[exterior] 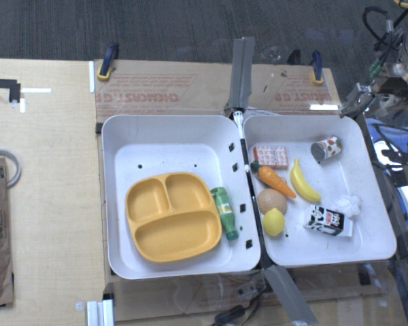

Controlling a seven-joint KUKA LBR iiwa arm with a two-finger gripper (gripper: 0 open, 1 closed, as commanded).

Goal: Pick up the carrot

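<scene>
the carrot (275,180) lies in the right bin (375,202) touching the egg (271,200); jaws' state can't be told.

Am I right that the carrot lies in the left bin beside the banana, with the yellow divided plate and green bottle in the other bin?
Not quite. The camera view shows the carrot in the right bin, beside the banana. The yellow divided plate and green bottle are in the left bin, so they are indeed in the other bin.
</scene>
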